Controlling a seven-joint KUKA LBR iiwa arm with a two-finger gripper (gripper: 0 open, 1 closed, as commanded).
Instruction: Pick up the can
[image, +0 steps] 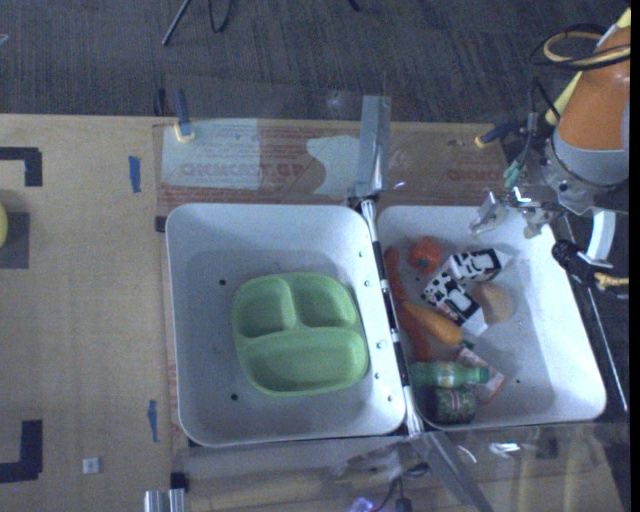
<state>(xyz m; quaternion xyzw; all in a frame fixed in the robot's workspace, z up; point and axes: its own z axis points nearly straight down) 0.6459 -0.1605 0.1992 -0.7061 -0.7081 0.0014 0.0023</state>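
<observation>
The can lies nearest the camera, in the near left corner of the right bin, close against the divider that splits the two bins. It looks dark and greenish, with a green bottle touching it just behind. Behind the bottle, going farther from the can, come a carrot, a long red piece along the divider, a black-and-white carton, a pale round thing and a small red thing.

Left of the can, across the divider, the left bin holds a green tray. Both bins sit on the tabletop.

My hand hangs over the far rim of the right bin, well apart from the can and holding nothing. The frame is too small and cluttered there for me to tell whether it is apart or together.

I judge I am at the approach step: no grasp has begun. Next I need to travel toward the near left corner, come down over the can, and fit my hand between the wall, the divider and the bottle without catching the bottle instead.
</observation>
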